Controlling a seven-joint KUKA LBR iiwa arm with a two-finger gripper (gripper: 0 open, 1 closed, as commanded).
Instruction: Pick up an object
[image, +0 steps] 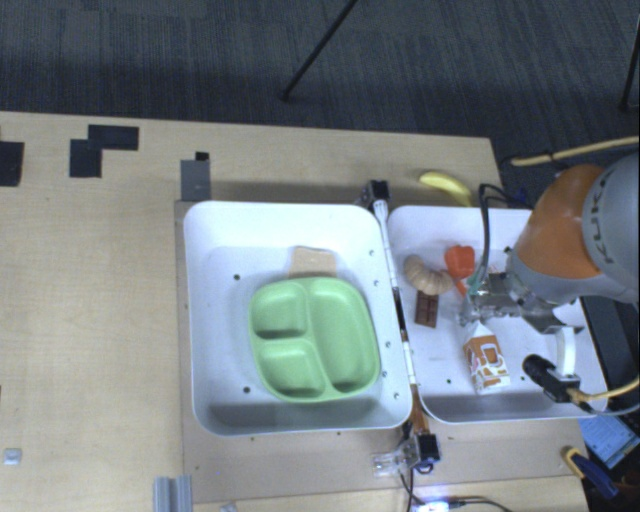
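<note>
In the right bin (440, 385) lie a beige bread-like piece (424, 274), a small brown bar (426, 311), an orange-red object (459, 261) and a white and orange carton (485, 362). My gripper (482, 305) hangs low over the middle of this bin, just above the carton's top end and to the right of the brown bar. The grey arm with its orange band (560, 240) reaches in from the right and hides the bin's right part. I see nothing lifted off the bin floor.
The left bin (215, 300) holds a green divided plate (313, 336) with a tan slice (313, 261) behind it. A yellow banana (445, 184) lies on the bench behind the right bin. Cables run along the right edge.
</note>
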